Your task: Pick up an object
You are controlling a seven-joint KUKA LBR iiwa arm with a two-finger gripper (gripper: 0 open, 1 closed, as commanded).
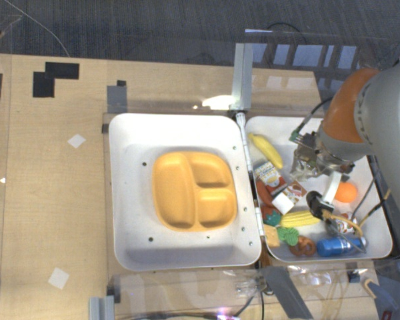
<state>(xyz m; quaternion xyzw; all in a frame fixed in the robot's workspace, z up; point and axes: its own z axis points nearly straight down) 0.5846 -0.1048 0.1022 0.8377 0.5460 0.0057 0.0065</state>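
Note:
The right bin (381, 242) holds a jumble of toys. A yellow banana (267, 150) lies at its far left and a yellow corn cob (300, 219) near the middle front. A blue bottle (339, 247) rests along the front wall and an orange ball (346, 192) sits to the right. A red-and-white packet (288, 195) lies in the middle. My gripper (309, 165) hangs low over the middle of this bin, between the banana and the orange ball, just above the packet. The grey arm with its orange band (343, 115) hides the bin's far right corner.
The left bin (130, 245) holds a yellow divided plate (192, 191) at its centre. A metal post (243, 75) rises behind the seam between the bins. Cables (370, 205) trail along the right bin's right side. Black marks lie on the wooden bench at the far left.

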